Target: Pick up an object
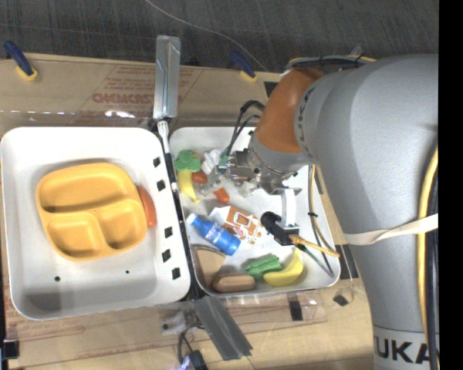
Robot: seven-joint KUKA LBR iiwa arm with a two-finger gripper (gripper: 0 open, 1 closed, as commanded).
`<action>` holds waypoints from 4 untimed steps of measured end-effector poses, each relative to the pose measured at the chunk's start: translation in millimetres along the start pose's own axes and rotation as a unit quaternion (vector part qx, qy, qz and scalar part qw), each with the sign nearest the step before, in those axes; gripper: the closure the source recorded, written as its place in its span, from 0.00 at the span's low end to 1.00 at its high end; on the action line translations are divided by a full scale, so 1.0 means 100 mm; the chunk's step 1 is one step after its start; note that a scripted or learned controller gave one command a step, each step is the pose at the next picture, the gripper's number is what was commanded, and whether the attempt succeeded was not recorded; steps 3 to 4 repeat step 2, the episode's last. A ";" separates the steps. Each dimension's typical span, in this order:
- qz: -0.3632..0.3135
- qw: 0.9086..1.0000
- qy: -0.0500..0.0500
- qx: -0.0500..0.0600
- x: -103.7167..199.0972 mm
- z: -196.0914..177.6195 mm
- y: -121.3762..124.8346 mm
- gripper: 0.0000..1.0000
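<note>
My gripper (225, 167) reaches into the right bin (318, 230) from the right and hangs low over its upper left part. Just beside it lie a crumpled white item (211, 159), a green toy (187, 160), a yellow banana-like piece (187, 185) and small orange-red pieces (221, 196). Nearer the front are a blue bottle (214, 234), an orange-and-white patterned card (242, 223), a green piece (262, 266), a yellow piece (289, 271) and a brown oblong piece (233, 283). The wrist hides part of the bin's back right.
The left bin (23, 284) holds a yellow divided tray (89, 209) with an orange item (148, 206) at its right side. A ridge (172, 206) with black clips separates the bins. The grey arm (370, 153) covers the right side of the bench.
</note>
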State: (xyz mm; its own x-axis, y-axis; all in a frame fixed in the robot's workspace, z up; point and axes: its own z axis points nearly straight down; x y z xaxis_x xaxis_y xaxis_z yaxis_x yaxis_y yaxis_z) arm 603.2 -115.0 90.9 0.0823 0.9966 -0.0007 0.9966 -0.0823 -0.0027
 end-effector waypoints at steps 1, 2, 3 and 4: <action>-0.002 1.000 0.000 0.001 0.01 -0.10 0.00 1.00; 0.032 0.999 0.002 -0.004 0.61 -1.05 0.15 1.00; 0.032 0.999 0.002 -0.004 0.61 -1.05 0.15 1.00; 0.032 0.999 0.002 -0.004 0.61 -1.05 0.15 1.00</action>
